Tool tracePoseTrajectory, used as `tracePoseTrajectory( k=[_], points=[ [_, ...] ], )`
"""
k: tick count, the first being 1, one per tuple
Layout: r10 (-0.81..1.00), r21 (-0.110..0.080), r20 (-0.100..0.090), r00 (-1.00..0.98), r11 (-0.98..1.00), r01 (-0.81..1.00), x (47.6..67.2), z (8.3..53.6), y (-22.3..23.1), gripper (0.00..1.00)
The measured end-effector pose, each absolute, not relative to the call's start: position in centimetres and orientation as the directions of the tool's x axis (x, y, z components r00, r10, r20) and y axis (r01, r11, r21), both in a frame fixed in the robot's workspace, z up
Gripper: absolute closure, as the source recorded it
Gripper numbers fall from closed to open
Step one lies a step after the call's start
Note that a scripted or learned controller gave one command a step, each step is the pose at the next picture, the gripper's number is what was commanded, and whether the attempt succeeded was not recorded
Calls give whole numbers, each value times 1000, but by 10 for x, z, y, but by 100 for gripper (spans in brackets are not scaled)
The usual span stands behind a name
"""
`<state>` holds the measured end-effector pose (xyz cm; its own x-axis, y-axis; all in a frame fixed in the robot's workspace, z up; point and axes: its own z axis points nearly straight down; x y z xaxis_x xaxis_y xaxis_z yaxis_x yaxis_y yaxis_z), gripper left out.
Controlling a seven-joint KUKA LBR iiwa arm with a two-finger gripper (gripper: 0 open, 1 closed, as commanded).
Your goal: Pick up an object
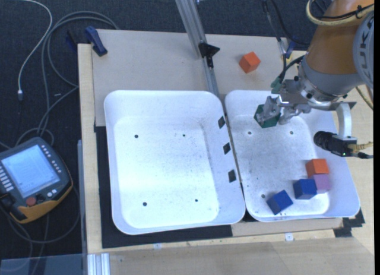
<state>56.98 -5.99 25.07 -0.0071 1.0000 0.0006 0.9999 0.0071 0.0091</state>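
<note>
Gripper [268,115] grips a green block [265,118] at the right bin's [256,167] twelve o'clock; I'd lift straight, slowly.

The grey arm with its orange band [341,27] reaches in from the right, wrist bent downward, and the two-finger metal gripper [268,115] hangs low with its fingers closed around a small dark green block [265,117].

- A tan bench [148,60] stands on dark carpet [35,54].
- Grey cables [44,27] trail over the floor at left.
- A pendant [32,176] lies beside the bench.
- A metal pole [187,12] rises from the bench.
</note>
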Motion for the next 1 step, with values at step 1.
tracePoseTrajectory(
  k=[1],
  points=[
    [1000, 3, 4, -9, 9, 1000, 570, 278, 36, 100]
  ],
)
